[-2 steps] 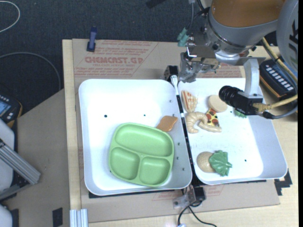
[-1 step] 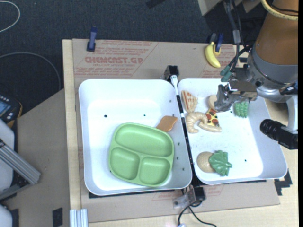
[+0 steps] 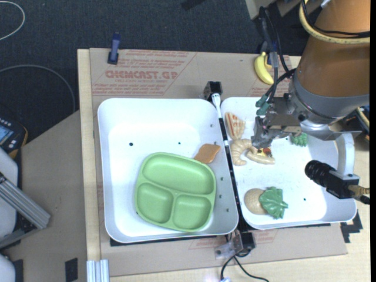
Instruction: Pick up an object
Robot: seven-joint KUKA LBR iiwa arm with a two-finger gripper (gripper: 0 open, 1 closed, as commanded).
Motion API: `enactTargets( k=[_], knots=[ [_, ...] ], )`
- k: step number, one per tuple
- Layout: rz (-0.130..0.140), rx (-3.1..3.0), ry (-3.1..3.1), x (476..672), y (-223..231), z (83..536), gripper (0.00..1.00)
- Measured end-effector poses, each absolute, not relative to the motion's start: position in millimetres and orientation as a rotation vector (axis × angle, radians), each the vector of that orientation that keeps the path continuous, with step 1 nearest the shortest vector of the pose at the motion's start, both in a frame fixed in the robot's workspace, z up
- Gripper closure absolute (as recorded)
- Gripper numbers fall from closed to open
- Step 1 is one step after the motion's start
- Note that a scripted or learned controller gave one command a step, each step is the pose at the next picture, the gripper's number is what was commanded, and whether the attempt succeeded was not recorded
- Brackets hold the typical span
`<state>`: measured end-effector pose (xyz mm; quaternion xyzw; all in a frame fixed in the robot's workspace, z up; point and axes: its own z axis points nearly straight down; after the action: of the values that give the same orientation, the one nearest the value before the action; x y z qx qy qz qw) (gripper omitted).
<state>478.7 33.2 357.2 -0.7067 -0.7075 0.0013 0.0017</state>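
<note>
Under the gripper, right bin, upper left part: small flat toy with red and yellow bits, the likely target. Fingers hang right over it, maybe touching; can't tell if spread or closed, and nothing visibly pinched between them. Beige ridged piece sits just left, touching or nearly so, with a striped shell-like piece above that by the bin wall.

To do this well: come straight down, centre on the flat toy, keep the left finger off the beige piece so it doesn't get dragged along. Toy lies low, so fingers likely need to reach the bin floor.

Further out: green leafy toy on a tan disc at the near edge, well apart. Left bin has a green divided tray and an orange piece.
</note>
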Motion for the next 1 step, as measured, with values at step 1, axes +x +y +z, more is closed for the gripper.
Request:
enactTargets(
  k=[1],
  knots=[
    [0.016, -2.224, -2.208, 505.0, -24.7, 227.3, 1.0]
  ],
)
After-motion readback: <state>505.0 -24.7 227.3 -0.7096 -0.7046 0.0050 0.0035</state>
